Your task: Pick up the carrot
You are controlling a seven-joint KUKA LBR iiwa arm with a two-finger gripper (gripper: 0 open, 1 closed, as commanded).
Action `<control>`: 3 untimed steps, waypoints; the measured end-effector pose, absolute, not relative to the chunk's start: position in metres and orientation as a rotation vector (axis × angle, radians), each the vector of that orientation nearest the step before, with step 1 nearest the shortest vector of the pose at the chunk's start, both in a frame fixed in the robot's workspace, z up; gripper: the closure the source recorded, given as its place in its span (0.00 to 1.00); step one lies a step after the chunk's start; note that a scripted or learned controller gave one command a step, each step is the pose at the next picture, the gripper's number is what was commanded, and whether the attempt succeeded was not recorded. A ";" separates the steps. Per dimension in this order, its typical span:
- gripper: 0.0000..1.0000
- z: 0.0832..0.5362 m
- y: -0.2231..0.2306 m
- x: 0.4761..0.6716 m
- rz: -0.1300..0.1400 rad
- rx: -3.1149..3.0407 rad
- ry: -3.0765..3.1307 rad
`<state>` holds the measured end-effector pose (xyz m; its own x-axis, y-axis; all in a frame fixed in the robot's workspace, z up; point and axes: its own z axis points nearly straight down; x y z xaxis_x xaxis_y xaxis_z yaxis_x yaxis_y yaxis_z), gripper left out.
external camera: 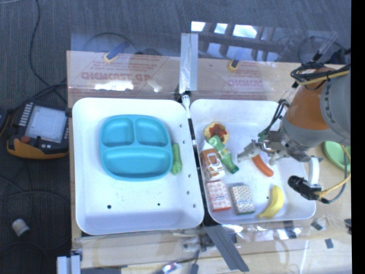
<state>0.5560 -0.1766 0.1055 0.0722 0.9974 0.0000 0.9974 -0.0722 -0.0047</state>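
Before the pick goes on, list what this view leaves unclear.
- Pincer: too small and blurred to judge its grip on the carrot.
- Carrot's upper end: covered by the pincer.
- Box labels: too small to read.
- Green item at right: hidden behind the arm.

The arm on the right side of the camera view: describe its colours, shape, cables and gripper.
The grey, rounded KUKA arm has a wide orange band above the wrist. Black cables loop over its top, with yellow-and-black wiring trailing below beside a black plug-like fitting. At its tip sits a metallic grey two-finger gripper.
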 end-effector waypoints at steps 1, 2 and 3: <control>0.00 0.175 -0.187 0.575 0.002 -2.163 -2.277; 0.00 0.094 -0.205 0.589 -0.001 -2.205 -2.237; 0.00 0.092 -0.209 0.631 -0.026 -2.315 -2.115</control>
